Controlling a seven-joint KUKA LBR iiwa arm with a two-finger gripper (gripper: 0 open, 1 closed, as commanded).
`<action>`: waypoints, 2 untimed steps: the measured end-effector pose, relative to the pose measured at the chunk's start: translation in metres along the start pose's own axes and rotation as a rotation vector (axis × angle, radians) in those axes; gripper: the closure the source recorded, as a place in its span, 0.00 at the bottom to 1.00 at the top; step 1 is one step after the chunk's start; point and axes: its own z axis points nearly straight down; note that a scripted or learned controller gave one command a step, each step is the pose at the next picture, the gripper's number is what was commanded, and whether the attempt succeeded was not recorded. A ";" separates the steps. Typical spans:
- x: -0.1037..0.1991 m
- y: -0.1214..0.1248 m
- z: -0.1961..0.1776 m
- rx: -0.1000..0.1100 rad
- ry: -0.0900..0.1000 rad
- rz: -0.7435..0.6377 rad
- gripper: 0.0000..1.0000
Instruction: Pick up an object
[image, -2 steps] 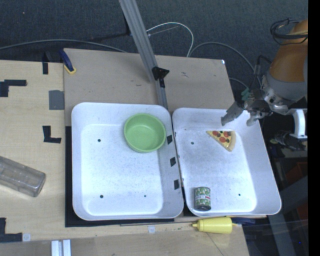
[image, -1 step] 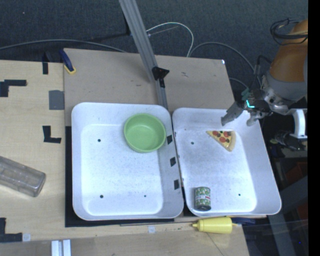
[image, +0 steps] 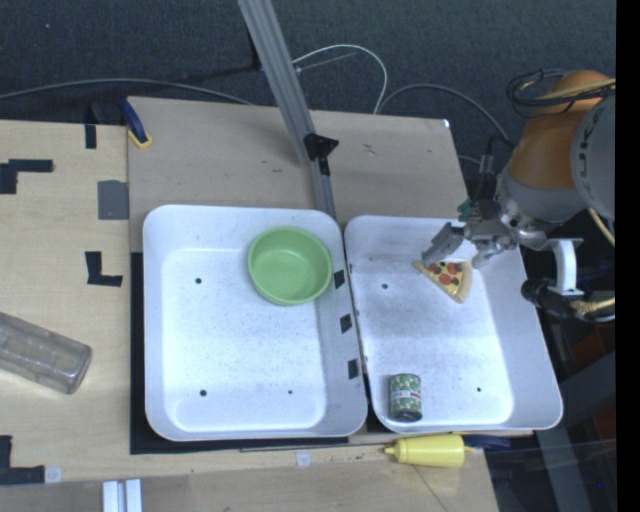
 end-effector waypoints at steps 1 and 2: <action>-0.007 -0.007 0.059 0.000 0.000 0.002 0.00; -0.006 -0.006 0.103 -0.006 -0.002 0.001 0.00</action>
